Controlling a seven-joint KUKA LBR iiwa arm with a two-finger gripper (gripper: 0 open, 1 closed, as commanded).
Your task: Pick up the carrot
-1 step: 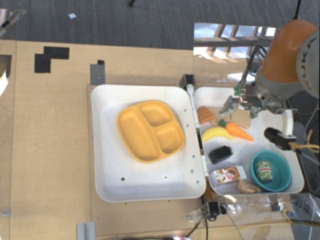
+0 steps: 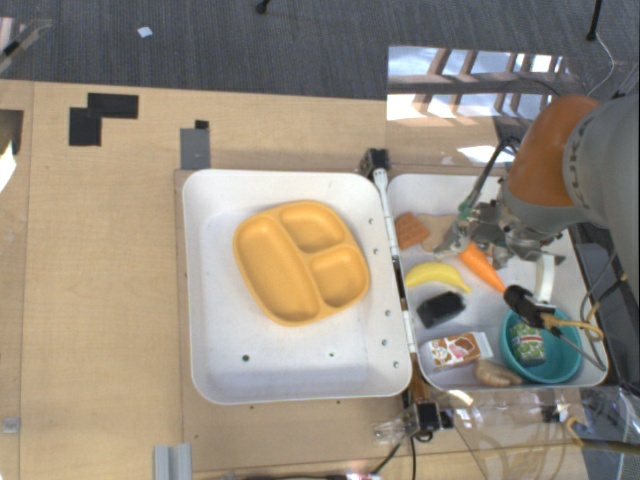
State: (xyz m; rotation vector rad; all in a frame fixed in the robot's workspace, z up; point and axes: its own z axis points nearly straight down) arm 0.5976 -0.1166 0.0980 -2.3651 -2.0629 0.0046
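Item: carrot [image 2: 484,268], orange, lying slantwise on the floor of the right bin [image 2: 430,200], directly beneath and just toward the view's bottom of the end effector [image 2: 477,236], its thick end nearest the tool. End effector: low over the bin, whether apart or together cannot be told (the wrist body and its fittings hide the tips), and nothing can be seen clamped in it. Neighbours, placed from the end effector: a brown flat piece [image 2: 412,230] just to its left; a banana [image 2: 437,275] below-left, close beside the carrot; a black block [image 2: 440,308] under the banana; a printed card [image 2: 458,349] and a tan lump [image 2: 490,373] farther down; a teal bowl [image 2: 540,348] down to the right. Risks, as judged: the carrot is tapered and slanted, so a closing that is off its axis could squeeze it out sideways or roll it against the banana; a descent drifting left could catch the brown piece or the banana instead; a grasp near the thin tip would likely slip on lifting. Left bin [image 2: 195,298], well to the left, bears a yellow divided plate [image 2: 300,261]. Surface [image 2: 90,288]: pale wood, with black tape marks [image 2: 100,118] far up-left. Room: dark grey carpet [image 2: 200,28] beyond the surface.
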